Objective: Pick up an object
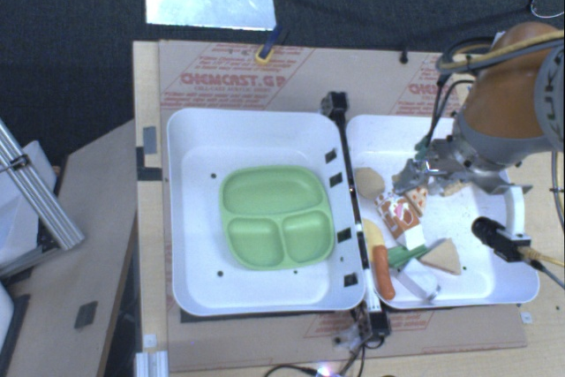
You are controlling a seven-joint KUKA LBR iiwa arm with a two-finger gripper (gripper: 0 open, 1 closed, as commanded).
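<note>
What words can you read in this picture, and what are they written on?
"CHEMCAST GP" in red on the brown board under the bins, behind the left bin.
More red print on the same board behind the right bin: partly hidden, can't be read.
Red print along the board's front edge: too blurred to read.
Red and white packet in the right bin: markings too small to read.

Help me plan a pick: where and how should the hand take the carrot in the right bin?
Grip the carrot across its orange middle, coming straight down. It lies flat along the bin's left wall, so close the fingers across its narrow width, probably well clear of the green top beside the sandwich wedge.
</note>
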